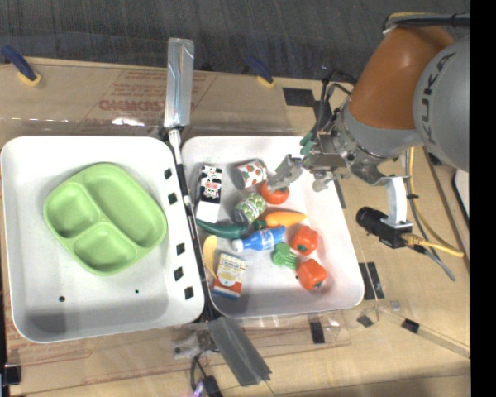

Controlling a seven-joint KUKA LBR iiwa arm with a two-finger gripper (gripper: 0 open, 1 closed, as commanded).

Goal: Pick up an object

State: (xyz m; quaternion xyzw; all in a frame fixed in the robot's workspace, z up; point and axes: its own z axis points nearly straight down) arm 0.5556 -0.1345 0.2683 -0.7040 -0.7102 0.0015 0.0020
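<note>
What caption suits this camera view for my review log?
Pincer hovers over toy-filled right bin; green divided plate sits in left bin.

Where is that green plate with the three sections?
In the camera view, the green plate lies in the middle of the left bin, its nearest neighbour the black-and-white carton just across the divide in the right bin.

A green three-compartment plate [106, 218] lies in the left white bin [33, 304], with small black tabs [178, 251] lining the wall it shares with the right bin [341, 265]. A silvery strip [179, 85] rises from that seam at the far side. Beneath both, a cardboard sheet [91, 98] with red lettering carries blue clamps [21, 64] on its far edge, atop the wooden bench [413, 362]
</note>
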